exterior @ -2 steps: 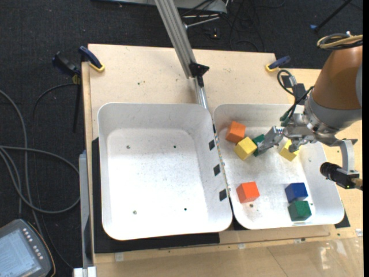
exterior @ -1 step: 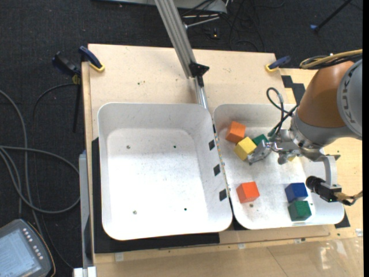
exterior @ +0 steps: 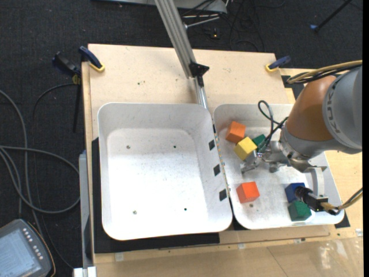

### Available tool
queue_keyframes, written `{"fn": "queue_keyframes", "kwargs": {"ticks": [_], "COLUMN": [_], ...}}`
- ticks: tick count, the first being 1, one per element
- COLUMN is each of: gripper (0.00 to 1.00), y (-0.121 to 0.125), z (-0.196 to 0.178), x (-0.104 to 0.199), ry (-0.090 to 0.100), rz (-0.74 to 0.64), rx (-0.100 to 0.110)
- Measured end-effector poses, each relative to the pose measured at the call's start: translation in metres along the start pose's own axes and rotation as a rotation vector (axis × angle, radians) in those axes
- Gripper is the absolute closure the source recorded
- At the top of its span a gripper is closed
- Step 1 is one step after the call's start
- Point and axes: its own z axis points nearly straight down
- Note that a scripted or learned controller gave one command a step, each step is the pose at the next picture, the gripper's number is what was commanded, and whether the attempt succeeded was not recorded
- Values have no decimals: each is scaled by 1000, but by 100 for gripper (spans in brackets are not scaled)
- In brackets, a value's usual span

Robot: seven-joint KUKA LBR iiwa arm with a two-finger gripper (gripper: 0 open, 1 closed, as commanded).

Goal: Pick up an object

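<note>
Below the orange-banded wrist, the gripper (exterior: 251,165) hangs low inside the right bin (exterior: 271,221), fingers slightly spread with nothing visible between them. No block has been lifted; the pick remains undone as far as the view shows. Nearest candidate: the yellow cube (exterior: 245,148), just up-left of the fingertips, tilted, resting against an orange block (exterior: 235,131). A red-orange cube (exterior: 248,191) lies just below the fingertips, apart from its neighbours. Blue (exterior: 294,191) and green (exterior: 299,211) blocks sit to the lower right, behind the tool.
</note>
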Motion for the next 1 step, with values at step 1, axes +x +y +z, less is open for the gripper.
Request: {"fn": "queue_keyframes", "kwargs": {"ticks": [1], "gripper": [100], "y": [2], "z": [-13], "x": [0], "ry": [-1], "rz": [0], "rx": [-6]}}
